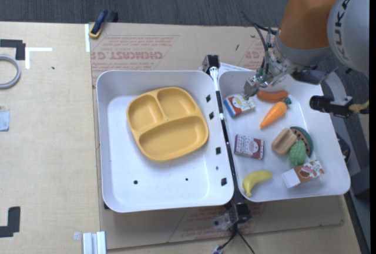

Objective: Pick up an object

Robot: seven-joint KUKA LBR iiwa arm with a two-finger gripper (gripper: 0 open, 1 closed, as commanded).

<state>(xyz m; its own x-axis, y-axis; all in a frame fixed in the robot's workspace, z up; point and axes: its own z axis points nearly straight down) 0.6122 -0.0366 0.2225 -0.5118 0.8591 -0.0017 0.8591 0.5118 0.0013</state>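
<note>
My gripper (pixel 255 86) hangs low over the back left part of the right bin (pixel 329 188), under the arm's orange band. It is just above and behind a small blue and white carton (pixel 239 105) and beside the left end of a red sausage (pixel 274 94). An orange carrot (pixel 274 113) lies just in front of the sausage. I see nothing lifted by the gripper.
The right bin also holds a red packet (pixel 249 146), a bread roll (pixel 284 141), a green vegetable (pixel 299 153), a banana (pixel 256 180) and a white and orange carton (pixel 304 173). A yellow divided plate (pixel 168 123) lies in the left bin (pixel 117 176).
</note>
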